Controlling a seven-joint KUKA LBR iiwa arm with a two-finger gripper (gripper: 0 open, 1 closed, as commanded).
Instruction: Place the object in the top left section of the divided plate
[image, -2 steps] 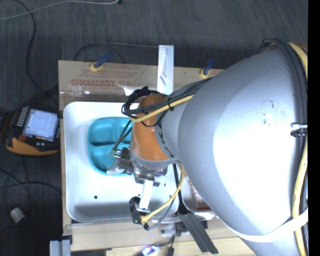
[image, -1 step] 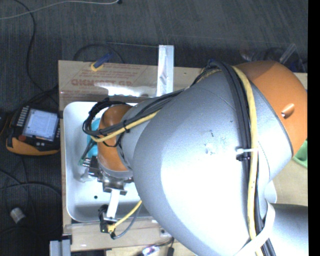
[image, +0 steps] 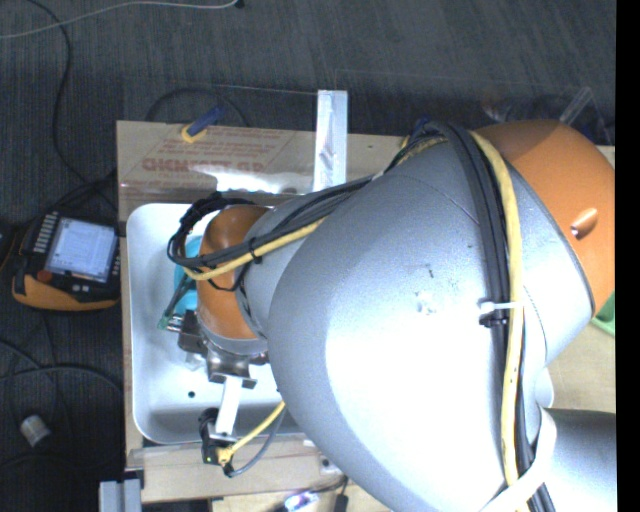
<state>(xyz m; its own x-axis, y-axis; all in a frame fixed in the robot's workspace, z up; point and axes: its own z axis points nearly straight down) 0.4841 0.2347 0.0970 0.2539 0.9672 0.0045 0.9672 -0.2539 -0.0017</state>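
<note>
The arm (image: 420, 300) is matt grey, with an orange band (image: 560, 190) at its upper right and a second orange part (image: 225, 270) low by the wrist; black cables and one yellow cable (image: 512, 300) cross the grey; the bin (image: 150, 330) is plain white, with a teal piece (image: 185, 290) against it; the cardboard (image: 200, 160) is brown with faded red lettering; the floor (image: 60, 100) is dark grey and finely flecked; the handset (image: 70, 260) is black and orange with a pale blue screen.

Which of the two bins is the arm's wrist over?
The left bin, nearest the handheld screen on the floor; the orange-banded wrist hangs over it.
</note>
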